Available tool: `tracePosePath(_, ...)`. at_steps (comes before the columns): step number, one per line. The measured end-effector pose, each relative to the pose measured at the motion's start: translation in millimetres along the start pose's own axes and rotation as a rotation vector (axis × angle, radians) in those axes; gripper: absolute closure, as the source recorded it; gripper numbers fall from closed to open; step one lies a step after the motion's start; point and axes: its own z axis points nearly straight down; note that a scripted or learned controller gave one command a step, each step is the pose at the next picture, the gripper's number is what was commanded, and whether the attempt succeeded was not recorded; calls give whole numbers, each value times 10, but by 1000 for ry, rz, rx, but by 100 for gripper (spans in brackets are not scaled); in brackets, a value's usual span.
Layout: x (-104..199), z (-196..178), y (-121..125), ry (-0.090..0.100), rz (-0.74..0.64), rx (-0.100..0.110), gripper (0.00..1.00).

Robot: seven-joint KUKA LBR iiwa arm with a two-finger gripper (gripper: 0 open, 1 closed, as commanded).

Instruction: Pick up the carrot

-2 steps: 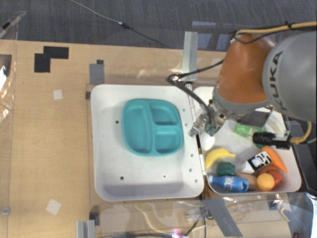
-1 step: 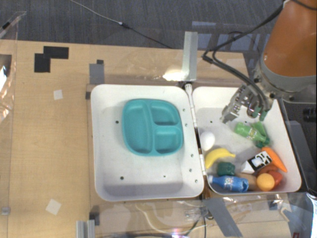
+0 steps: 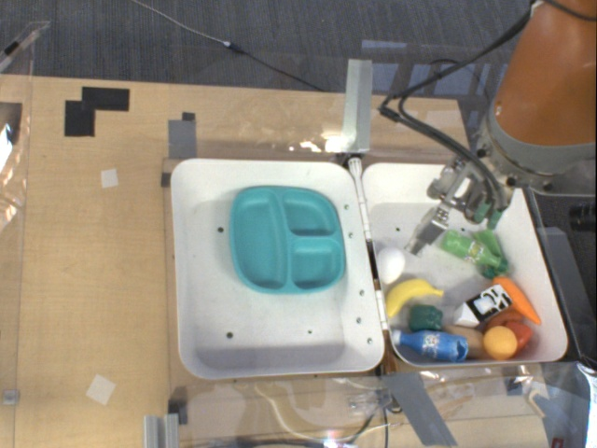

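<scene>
Blue bottle (image 3: 432, 345) — carrot (image 3: 519, 299) lies beyond, ungrasped.

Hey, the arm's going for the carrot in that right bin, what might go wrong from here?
The carrot lies wedged against the black-and-white block and the orange ball, so the gripper might catch a neighbour instead. The green object sits between gripper and carrot and may get knocked. The carrot also hugs the bin wall, leaving little room.

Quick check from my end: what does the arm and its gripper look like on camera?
The arm is a bulky rounded orange section with a grey ring below it. Black cables loop along it. The gripper is small, metallic grey, with slim fingers.
</scene>
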Motion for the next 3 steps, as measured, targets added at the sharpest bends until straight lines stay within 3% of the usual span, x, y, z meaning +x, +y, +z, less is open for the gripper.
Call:
tracePosePath(1, 159, 91, -33, 3, 125, 2, 0)
tracePosePath(2, 190, 1571, -55, 12, -11, 7, 0)
tracePosePath(3, -299, 1842, -128, 5, -21, 4, 0)
